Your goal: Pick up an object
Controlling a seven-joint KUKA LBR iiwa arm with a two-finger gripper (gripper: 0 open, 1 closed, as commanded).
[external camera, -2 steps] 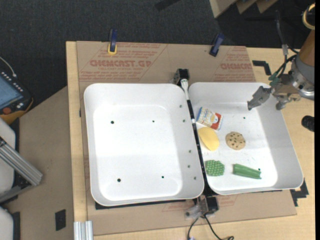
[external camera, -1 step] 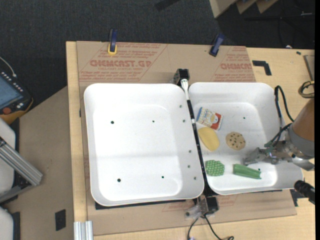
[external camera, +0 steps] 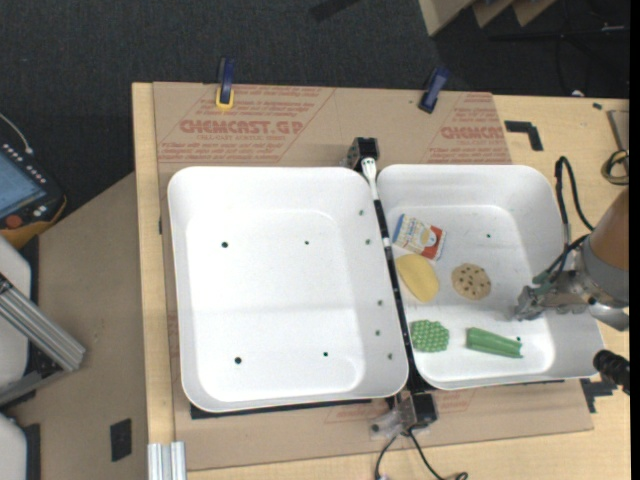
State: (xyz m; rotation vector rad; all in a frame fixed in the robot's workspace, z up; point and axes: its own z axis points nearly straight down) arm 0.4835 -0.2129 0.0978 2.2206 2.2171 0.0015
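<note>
The pincer (external camera: pixel 532 301) hangs low in the right bin (external camera: pixel 520 193), just right of the round cookie (external camera: pixel 471 281) (whether it is spread or pressed together, I cannot tell). Left of the cookie lies a yellow thing (external camera: pixel 419 278), below it a long green thing (external camera: pixel 493 343)

A single fixed camera is set above the worktop (external camera: pixel 300 118) and looks down at a slant. Both white bins, the left bin (external camera: pixel 200 208) and the right bin (external camera: pixel 520 193), are framed whole from moderate distance.
</note>
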